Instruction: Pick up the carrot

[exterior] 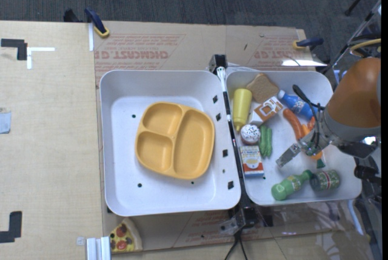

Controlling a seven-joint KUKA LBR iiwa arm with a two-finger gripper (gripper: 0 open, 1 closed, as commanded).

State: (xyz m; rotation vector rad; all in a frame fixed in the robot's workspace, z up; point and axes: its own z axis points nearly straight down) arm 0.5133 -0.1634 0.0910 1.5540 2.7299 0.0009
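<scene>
Now the gripper hangs low in the right bin, just beside the carrot, which lies near the blue bottle. I cannot tell how the jaws stand. It seems the approach step; next it must center over the carrot. The cardboard print is mirrored, unreadable

plate in left bin, carrot in right bin

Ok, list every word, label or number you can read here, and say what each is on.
Red print on the cardboard sheet: mirrored and upside down, too unclear to quote.
Small carton: label too small to read.
Orange carton: print blurred.
Green bottle and can: labels unreadable.
</scene>
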